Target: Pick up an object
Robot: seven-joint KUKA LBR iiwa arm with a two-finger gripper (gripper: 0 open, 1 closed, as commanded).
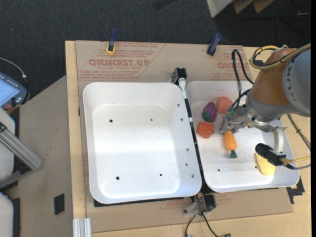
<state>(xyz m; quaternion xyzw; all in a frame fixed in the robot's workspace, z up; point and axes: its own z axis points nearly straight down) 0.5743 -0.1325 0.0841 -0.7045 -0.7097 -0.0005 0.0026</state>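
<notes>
Now, tool position: your tool [230,125] is low over the right bin [247,181], near the middle of its floor, with the arm [276,88] reaching in from the view's right.
Nearest thing: the carrot [230,141] lies just beside the tool, on the side toward the bin's near rim.
Carrot axis: its length runs roughly from far rim to near rim, orange butt end toward the tool and green tip pointing away.
Contact: the butt end looks to be touching the tool or just short of it; you cannot settle which from this angle.
Tool state: you cannot tell whether it is apart or together, and nothing shows clamped in it.
Other candidates: a red-orange piece [205,129] sits near the tool toward the left bin [133,147]; a purple piece [210,111] and a pink piece [224,103] lie beyond it, toward the far rim.
Judgement: the carrot is probably your target; closing across its narrow width, not along its length, should suit it best.
Risk: a rounded, tapered body may roll or slip out.
</notes>
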